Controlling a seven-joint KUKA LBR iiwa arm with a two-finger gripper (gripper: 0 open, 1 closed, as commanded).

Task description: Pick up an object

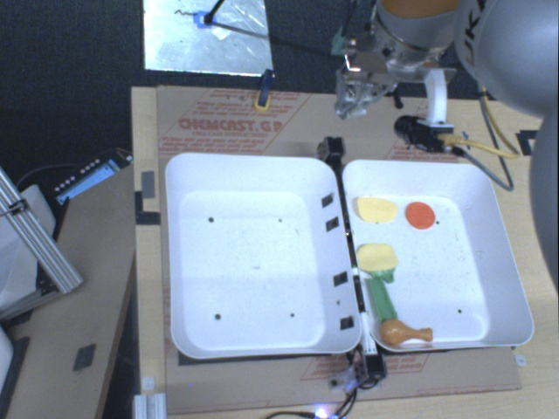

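Observation:
The right bin (489,234) holds several small things. A pale yellow piece (376,209) lies near its back left, with a red-orange disc (420,216) beside it. Another yellow piece (376,256) sits lower, touching a green strip (382,295) that runs along the bin's left wall. A brown drumstick-shaped piece (404,332) rests at the front left corner. My gripper (353,103) hangs high above the bench behind the bins, well clear of every object, with nothing seen between its fingers.
The left bin (253,251) stands beside the right one, joined by a black hinge strip (342,243). A shiny metal sheet (208,24) lies at the back left. Cables (476,149) trail behind the right bin. A metal frame (35,243) stands at the far left.

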